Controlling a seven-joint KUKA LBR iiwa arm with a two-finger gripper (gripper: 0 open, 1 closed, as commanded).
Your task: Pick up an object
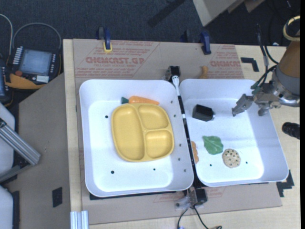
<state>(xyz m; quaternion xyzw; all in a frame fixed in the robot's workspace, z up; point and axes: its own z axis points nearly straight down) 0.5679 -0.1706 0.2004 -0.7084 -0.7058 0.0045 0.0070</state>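
Gripper (251, 107) of mine hangs spread and holding nothing over the right bin (267, 175), its 2 fingers apart, with the black block (202, 112) lying to its left on the bin floor and the green leaf (212, 144) and cookie (231, 158) lower down, well apart from me.

My arm (289, 66) wears an orange-brown band above a pale grey wrist ring. Below the ring sits my claw (252, 106), two dull grey metal fingers (239, 107) on a blocky grey body. Thin black cables loop beside the band.
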